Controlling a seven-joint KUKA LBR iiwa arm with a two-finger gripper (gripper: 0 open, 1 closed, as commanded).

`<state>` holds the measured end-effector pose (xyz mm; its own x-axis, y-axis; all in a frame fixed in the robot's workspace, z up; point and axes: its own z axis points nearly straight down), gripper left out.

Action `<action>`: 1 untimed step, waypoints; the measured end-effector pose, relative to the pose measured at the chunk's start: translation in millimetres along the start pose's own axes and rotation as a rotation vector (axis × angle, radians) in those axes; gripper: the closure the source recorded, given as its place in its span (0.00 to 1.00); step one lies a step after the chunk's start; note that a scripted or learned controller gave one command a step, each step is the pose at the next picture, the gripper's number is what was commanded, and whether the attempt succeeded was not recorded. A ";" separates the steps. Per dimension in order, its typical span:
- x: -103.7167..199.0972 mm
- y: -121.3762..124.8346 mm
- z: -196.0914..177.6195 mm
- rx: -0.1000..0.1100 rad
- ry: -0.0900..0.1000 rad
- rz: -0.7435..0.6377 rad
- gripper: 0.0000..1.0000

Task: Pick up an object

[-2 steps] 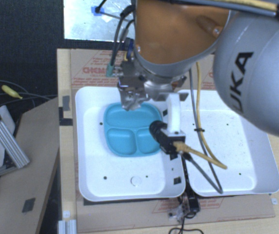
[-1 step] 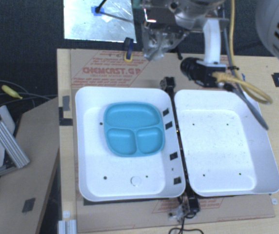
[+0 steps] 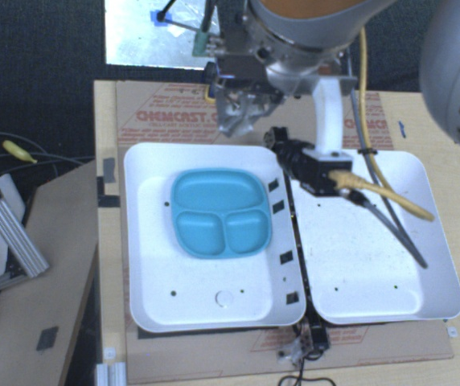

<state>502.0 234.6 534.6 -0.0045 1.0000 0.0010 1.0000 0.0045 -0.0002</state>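
Camera view: a grey robot arm reaches over two white bins on a worktop, one bin holding a blue divided plate.

Taking the blue plate (image 3: 218,212) as the landmark: the arm (image 3: 326,6), grey with an orange band, fills the space above and to the right of it, its wrist hanging beyond the far rim of the bins. The worktop (image 3: 174,107), covered in printed cardboard, lies under everything. The left bin (image 3: 145,296) surrounds the plate; the right bin (image 3: 391,288) sits just beside it to the right. The plate has three compartments and lies flat in the middle of the left bin. The end effector (image 3: 242,117) hovers above the plate's far edge, apart from it; whether its fingers are spread or pressed together cannot be told. A yellow cable (image 3: 383,193) crosses the right bin.
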 end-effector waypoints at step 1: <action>-3.1 -15.9 -0.2 0.000 0.000 0.000 1.00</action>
<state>486.0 231.5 534.8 -0.0043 1.0000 0.0012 1.0000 0.0043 0.0003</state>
